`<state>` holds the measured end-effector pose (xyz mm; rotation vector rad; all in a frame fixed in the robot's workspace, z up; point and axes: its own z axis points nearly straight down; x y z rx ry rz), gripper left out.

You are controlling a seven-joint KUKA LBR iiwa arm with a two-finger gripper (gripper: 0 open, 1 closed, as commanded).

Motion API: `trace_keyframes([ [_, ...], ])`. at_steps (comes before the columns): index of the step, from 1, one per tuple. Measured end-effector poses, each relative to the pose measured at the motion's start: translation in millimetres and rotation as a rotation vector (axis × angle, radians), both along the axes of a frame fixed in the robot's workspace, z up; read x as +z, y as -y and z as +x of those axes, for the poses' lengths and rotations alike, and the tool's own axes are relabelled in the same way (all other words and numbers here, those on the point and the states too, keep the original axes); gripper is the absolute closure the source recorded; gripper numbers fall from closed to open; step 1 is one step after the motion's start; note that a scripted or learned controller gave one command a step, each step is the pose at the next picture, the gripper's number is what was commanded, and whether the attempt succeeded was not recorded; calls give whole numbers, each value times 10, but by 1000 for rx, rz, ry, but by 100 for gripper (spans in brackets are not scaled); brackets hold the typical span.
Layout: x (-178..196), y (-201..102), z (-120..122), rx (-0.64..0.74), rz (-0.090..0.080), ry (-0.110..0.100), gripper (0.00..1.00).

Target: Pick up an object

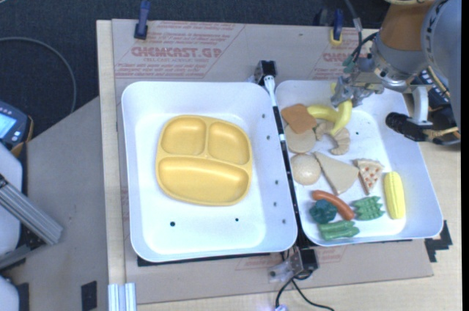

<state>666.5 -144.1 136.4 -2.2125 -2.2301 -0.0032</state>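
Observation:
The right bin point(418, 177) holds several toy foods. A yellow banana point(331, 116) lies near its back, beside a brown bread piece point(296, 116) and a tan mushroom-like piece point(339, 145). My gripper point(347, 95) reaches in from the right and hangs just over the banana's upper end, close to it or touching it. Nothing is visibly held. Nearer the front lie a white egg point(305, 169), a cheese wedge point(338, 173), a pizza slice point(368, 172), a corn cob point(394, 194), a red sausage point(334, 204), broccoli point(321, 213) and a green pod point(338, 230).
The left bin point(139, 177) bears a yellow divided plate point(204, 159). A black clip point(267, 72) sits where the two bins meet at the back. Blue clamps point(141, 18) pin the cardboard under the bins. The arm's orange and grey body point(414, 16) overhangs the back right corner.

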Motion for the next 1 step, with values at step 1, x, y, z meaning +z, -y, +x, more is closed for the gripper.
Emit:
trace_keyframes([
  [1,746,-762,-421,0,3,-3,100],
])
